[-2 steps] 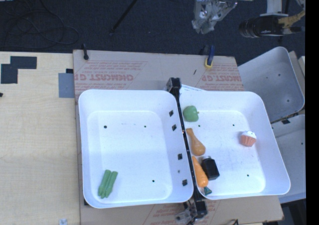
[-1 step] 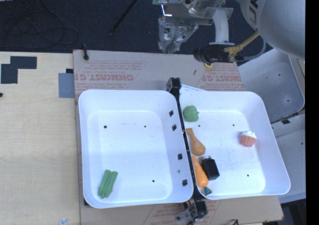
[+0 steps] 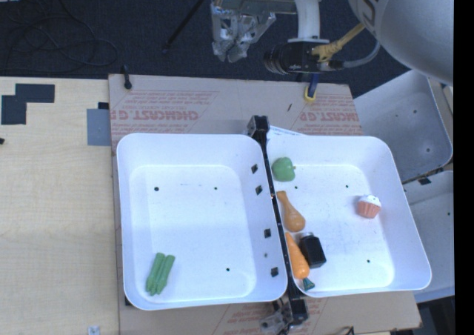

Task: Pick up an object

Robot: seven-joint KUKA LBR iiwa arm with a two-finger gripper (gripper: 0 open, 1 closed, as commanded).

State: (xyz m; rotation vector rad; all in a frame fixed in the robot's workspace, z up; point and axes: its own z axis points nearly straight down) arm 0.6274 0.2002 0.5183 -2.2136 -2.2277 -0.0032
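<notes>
A pale wooden bench [image 3: 52, 200] carries a printed cardboard sheet [image 3: 178, 107], and on that sheet two shallow white bins, left bin [image 3: 133, 178] and right bin [image 3: 404, 207], sit touching side by side.

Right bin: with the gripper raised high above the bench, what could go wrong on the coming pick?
1. The orange gourd, carrot and black block lie crowded against the divider; fingers may strike the wall or catch two things at once.
2. The gripper hangs far above the bench, so a long descent could land off target.
3. The cupcake looks round and may slip.
</notes>
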